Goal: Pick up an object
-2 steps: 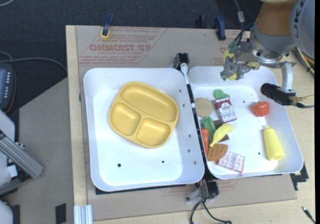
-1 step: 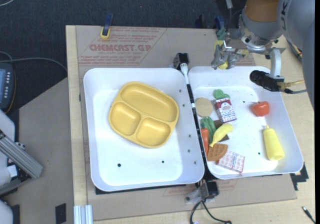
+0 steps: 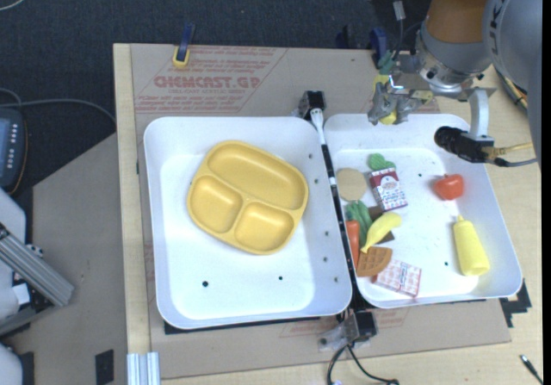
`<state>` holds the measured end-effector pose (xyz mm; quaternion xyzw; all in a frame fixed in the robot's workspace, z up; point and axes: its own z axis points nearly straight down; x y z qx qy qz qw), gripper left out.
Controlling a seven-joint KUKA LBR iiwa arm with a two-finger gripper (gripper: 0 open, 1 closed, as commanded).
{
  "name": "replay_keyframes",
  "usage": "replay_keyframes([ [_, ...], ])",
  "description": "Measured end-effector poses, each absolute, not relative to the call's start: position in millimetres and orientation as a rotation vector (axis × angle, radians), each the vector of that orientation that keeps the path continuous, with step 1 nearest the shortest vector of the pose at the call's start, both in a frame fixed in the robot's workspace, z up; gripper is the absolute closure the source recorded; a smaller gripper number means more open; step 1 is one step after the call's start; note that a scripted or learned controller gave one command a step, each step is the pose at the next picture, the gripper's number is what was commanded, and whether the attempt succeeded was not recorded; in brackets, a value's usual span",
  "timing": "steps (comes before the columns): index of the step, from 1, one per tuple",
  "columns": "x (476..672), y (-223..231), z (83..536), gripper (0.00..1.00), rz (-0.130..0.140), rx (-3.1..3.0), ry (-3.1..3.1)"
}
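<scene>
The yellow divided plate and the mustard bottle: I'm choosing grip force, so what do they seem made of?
The yellow divided plate looks like hard moulded plastic: one even colour, rounded compartment ridges, soft sheen. The mustard bottle also looks plastic, smooth and slightly glossy with a moulded nozzle; whether rigid or squeezable cannot be told.

We find the left bin largely taken up by a yellow divided plate at its centre, with open floor along its near and left margins. In the right bin, toys crowd the left half: a red carton, a banana, a carrot and a cracker packet lie close together. A tomato and a yellow bottle stand apart on the right, leaving a clear lane between the two groups.
</scene>
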<state>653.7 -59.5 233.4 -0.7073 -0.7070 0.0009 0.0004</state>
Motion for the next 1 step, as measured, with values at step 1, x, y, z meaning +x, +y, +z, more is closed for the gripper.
replay_keyframes([
  [1,650.1,-50.0,220.3,1.0,0.003,-2.219,-2.221],
])
